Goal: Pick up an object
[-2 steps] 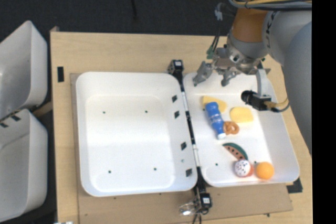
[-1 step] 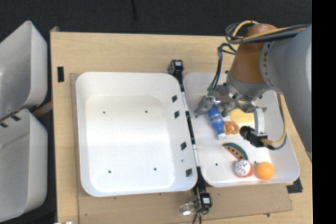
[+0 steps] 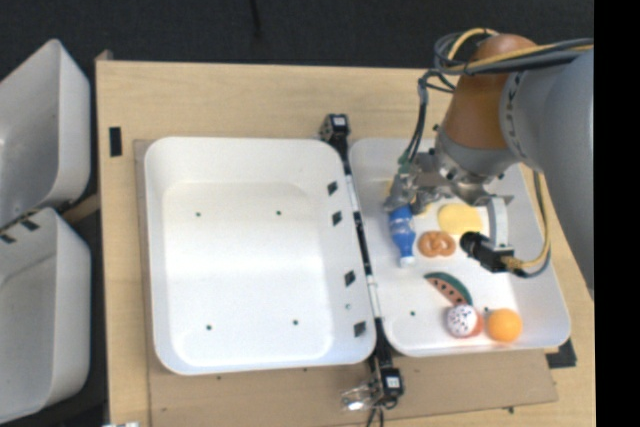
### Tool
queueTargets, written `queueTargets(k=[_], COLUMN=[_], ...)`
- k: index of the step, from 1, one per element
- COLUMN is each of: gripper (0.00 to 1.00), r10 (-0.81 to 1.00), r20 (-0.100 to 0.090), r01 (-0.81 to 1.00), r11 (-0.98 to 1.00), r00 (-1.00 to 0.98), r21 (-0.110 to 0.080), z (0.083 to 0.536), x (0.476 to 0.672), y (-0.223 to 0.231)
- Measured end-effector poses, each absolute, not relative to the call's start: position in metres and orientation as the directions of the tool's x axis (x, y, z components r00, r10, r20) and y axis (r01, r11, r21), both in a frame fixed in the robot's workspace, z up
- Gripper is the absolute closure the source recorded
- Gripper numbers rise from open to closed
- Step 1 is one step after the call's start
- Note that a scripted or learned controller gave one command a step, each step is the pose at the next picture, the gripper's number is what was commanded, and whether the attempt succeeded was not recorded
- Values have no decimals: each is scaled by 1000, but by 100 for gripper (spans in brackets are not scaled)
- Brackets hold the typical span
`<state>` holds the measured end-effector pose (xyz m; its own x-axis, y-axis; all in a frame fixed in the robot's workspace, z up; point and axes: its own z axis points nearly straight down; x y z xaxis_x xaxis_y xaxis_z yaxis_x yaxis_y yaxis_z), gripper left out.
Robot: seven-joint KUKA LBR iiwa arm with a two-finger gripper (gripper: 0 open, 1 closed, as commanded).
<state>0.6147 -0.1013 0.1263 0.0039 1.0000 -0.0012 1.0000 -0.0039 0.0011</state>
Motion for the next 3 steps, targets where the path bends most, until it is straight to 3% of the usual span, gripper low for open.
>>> queueTargets(k=[1, 2, 3], gripper=[100, 100, 100], r10=[1000, 1000, 1000], r20=[-2, 2, 0], r01=[1000, 1000, 1000], r11=[-5, 11, 3], r00=[5, -11, -3], r21=[7, 14, 2], z=[104, 207, 218], x=[498, 535, 537], y=[-114, -28, -21])
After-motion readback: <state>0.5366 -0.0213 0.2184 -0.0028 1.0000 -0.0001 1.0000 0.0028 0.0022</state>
